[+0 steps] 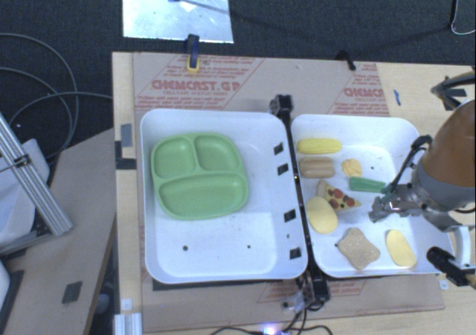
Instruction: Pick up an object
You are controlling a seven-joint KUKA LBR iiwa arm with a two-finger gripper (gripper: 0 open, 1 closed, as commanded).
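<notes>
Camera view, inspector A: tool (381,209) sits low in the right bin (401,131), beside the green stick (367,184); I cannot tell how it is set.

Inspector B: Contents?

A: Corn cob (318,147), hot dog (317,168), pizza slice (338,196), yellow potato (322,215), toast (360,248), yellow oval piece (401,248). Left bin (216,251) carries a green divided plate (198,176).
</notes>
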